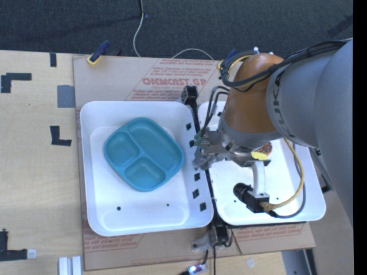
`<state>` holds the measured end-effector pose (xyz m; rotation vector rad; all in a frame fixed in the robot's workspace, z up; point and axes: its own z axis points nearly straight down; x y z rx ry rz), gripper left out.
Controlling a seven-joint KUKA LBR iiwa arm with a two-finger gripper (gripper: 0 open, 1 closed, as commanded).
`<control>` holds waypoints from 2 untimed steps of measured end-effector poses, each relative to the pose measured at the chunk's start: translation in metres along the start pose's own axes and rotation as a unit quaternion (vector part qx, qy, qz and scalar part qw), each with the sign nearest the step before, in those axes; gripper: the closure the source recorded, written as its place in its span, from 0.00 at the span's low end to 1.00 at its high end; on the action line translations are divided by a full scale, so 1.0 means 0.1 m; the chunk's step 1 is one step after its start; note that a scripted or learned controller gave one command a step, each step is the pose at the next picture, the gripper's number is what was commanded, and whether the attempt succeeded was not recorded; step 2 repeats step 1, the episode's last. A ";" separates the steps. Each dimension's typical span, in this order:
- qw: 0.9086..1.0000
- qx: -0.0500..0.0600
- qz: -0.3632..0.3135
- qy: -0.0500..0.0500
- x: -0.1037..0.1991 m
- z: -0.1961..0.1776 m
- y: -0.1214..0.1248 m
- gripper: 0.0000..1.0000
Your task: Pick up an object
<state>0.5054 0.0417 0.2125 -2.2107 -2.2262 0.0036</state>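
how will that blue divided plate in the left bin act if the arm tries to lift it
The plate looks like rigid moulded plastic, so probably stiff and light. It lies flat and wide, so unlikely to roll. Its smooth, low rim may slip from a narrow pinch.

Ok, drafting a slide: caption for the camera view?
KUKA arm over the right bin; blue divided plate lies in the left bin.

There are two white bins: the left bin (92, 171) and the right bin (298, 208). In the left bin lies one blue plate (143, 152), and this plate has three compartments. In the right bin one small object (262, 149) with red and yellow colour is partly seen under the arm; what it is I cannot tell. One arm (269, 105) reaches in from the right. On the far left corner of the board is one clamp (98, 52), blue and yellow.
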 end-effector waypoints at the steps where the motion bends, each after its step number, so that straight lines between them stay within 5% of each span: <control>1: 1.000 0.000 0.000 0.000 0.54 0.09 0.03 1.00; 2: 1.000 0.000 0.000 0.000 0.54 0.09 0.03 1.00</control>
